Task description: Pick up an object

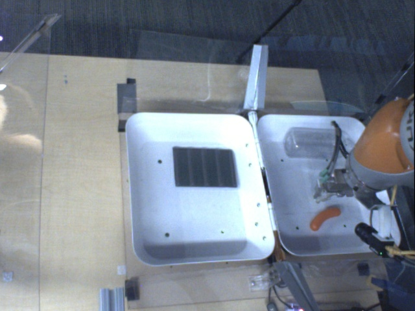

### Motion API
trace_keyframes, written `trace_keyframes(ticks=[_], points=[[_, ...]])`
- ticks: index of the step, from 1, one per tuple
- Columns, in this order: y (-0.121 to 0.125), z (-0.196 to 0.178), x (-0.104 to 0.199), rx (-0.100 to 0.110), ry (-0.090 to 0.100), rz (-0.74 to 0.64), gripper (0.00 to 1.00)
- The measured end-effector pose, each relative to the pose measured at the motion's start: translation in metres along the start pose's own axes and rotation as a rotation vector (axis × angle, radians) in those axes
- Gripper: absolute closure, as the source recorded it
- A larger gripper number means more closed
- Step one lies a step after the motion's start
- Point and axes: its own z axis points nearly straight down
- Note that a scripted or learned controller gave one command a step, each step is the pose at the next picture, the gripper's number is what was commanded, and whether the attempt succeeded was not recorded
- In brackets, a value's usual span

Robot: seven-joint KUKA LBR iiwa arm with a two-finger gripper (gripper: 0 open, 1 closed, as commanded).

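An orange sausage-shaped object [325, 218] lies in the right bin [285, 238], toward its near side, tilted with its right end a little farther away. The tool [332, 188] hangs just beyond it on the far side, close but apart from it, with nothing between its fingers; whether it is open or closed cannot be told. A clear plastic cylinder [310, 142] lies on its side at the far end of the same bin. The left bin [146, 193] holds a dark ribbed rectangular pad [204, 167]. No readable writing is visible on the desk [71, 193].
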Motion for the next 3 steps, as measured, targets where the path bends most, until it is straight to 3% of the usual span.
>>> trace_keyframes(ticks=[1, 2, 3], points=[[0.000, 0.000, 0.000, 0.000, 0.000, 0.000, 0.00], [-0.010, 0.014, 0.026, 0.004, 0.001, 0.261, 0.00], [0.021, 0.000, -0.007, 0.008, 0.001, 0.165, 0.00]])
